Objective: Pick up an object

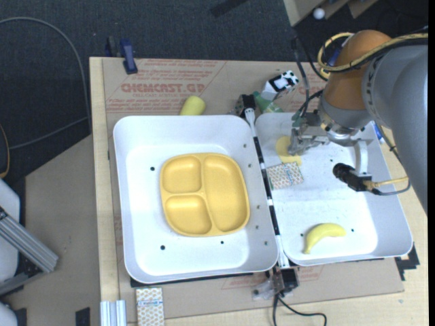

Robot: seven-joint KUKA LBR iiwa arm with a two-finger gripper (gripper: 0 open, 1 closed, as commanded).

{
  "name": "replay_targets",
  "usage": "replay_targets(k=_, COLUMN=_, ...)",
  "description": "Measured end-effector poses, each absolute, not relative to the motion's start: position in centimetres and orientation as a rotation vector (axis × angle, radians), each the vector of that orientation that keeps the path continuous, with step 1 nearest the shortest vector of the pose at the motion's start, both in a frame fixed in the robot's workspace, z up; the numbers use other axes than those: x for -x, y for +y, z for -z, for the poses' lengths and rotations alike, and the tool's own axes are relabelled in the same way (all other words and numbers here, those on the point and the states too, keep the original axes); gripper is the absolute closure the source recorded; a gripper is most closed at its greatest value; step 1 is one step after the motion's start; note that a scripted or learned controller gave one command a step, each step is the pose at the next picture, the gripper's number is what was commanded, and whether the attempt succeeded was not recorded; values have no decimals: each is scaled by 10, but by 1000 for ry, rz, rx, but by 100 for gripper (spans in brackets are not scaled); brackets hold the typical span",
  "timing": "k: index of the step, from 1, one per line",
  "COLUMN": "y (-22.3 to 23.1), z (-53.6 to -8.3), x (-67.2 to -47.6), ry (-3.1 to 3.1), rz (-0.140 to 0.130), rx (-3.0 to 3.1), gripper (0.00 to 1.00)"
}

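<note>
Counting from my desk: one yellow divided plate in the left bin, one banana lower right, one patterned sponge mid-frame, one gripper above a yellow piece; grip state I cannot tell.

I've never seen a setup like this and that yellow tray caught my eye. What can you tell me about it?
The yellow tray looks like smooth, slightly glossy plastic, a rounded rectangle split by raised ridges into three compartments: two smaller ones on the left and a longer one on the right. It lies flat, right side up, a little turned, near the middle of the left bin, resting on the bin's floor. No other object touches it.
</note>
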State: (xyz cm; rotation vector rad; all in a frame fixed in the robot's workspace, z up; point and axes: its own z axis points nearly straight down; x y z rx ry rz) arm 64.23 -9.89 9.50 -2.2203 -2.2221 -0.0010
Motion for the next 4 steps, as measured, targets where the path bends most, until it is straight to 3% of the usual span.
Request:
replay_targets(k=1, y=-99, z=-95, x=-642, ry=-2222, rz=1, rx=2220, gripper=0)
replay_targets(k=2, y=-117, z=-85, x=-667, ry=-2224, rz=1, rx=2222, gripper=0)
replay_targets(k=3, y=-97, z=-85, x=-644, ry=-2222, rz=-1, rx=2219, gripper=0)
replay_targets(k=4, y=-109, z=-85, x=-647, ry=-2221, rz=1, rx=2223, gripper=0)
